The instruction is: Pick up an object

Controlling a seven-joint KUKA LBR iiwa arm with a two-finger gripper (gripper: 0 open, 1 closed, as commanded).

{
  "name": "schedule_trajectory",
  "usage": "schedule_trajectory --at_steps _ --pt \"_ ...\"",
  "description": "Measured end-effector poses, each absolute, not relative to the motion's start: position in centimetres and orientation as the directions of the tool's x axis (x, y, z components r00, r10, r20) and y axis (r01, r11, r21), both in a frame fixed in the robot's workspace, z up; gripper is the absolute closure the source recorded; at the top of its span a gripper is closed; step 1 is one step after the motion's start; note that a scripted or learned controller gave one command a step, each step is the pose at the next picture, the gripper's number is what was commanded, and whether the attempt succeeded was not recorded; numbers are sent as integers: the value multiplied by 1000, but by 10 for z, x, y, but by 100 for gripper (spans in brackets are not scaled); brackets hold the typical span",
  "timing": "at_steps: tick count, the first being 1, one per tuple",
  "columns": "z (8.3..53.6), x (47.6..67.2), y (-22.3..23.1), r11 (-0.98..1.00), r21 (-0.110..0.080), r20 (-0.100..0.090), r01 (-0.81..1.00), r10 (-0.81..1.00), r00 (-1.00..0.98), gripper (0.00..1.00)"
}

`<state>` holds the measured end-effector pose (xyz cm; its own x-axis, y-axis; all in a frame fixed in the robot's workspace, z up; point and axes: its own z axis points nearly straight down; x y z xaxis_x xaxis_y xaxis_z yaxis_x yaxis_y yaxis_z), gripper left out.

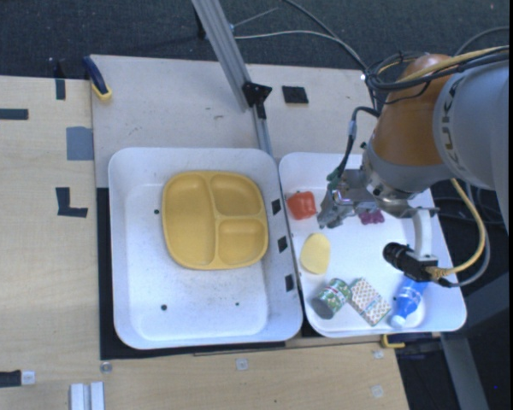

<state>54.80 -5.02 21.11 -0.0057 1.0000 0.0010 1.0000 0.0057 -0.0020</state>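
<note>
A grey KUKA arm with an orange band above its wrist (419, 135) reaches in from the right over two shallow white plastic bins on a wooden bench. The left bin (137, 314) carries a yellow plastic plate with three compartments (214, 219). The right bin (449, 314) holds the loose objects: a small red block (302, 204) near the dividing wall, a pale yellow rounded piece shaped like a lemon (315, 253), a purple item half hidden under the wrist (373, 217), a green-printed can lying on its side (332, 297), a patterned packet (368, 301) and a blue-and-white bottle (407, 304). The two-finger gripper (332, 216) hangs low between the red block and the purple item, just above the yellow piece. Nothing can be seen between its fingers; from this slant I cannot tell how wide they stand, nor whether they touch the bin floor. The likely failure, to my eye, is closing on bare plastic between the objects, or nudging the red block against the wall instead of catching it. The round yellow piece may also roll out of a pinch.
</note>
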Motion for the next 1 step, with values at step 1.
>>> schedule_trajectory --at_steps 1 --pt "206 571 6 8 -1 2 1000 1000 -8 100"
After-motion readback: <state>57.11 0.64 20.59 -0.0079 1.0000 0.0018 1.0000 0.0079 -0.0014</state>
